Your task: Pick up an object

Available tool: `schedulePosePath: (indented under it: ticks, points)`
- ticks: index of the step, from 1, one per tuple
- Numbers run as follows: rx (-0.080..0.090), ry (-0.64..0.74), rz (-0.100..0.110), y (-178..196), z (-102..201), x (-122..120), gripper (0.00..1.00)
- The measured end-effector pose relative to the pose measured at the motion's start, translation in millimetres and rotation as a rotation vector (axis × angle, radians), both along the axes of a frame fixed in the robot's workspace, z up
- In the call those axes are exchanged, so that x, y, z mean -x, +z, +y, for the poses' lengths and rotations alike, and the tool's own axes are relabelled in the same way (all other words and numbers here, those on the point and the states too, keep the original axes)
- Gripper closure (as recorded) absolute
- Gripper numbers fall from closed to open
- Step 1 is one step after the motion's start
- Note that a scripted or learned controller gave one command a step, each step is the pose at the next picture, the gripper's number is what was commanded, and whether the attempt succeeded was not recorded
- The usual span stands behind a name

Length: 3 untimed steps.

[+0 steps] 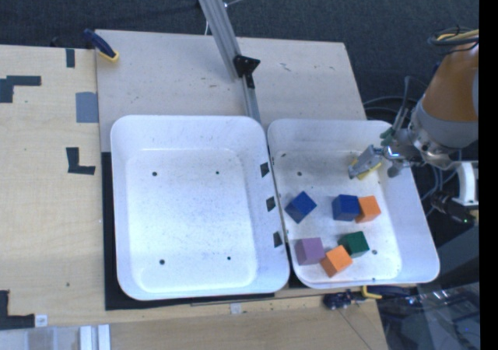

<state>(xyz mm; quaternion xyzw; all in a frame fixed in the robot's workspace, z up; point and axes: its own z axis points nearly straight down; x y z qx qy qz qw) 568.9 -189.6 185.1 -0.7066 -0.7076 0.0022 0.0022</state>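
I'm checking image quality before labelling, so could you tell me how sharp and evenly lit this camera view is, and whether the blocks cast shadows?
In the camera view, lighting is soft and even; the white bins show no strong glare. The blue block and purple block cast only faint shadows. The whole image is slightly soft, and the gripper looks blurred, so its fine detail is hard to read.

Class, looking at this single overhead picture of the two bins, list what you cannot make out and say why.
- Pincer: too small and blurred in the camera view to judge its opening.
- Green block: partly covered by the orange block.
- Blue block: its right side is hidden by another orange block.
- Arm: cut off by the right edge.
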Motion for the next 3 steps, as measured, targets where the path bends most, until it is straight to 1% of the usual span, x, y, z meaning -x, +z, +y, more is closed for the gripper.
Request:
schedulePosePath:
  ticks: [1,2,3]
  points:
    - [0.000,0.001,0.000,-51.9,3.9,-8.6,0.00]
    - [0.000,0.002,-0.004,-38.7,4.2,-9.5,1.00]
    - [0.002,-0.001,-0.010,9.0,-3.5,-15.2,1.00]
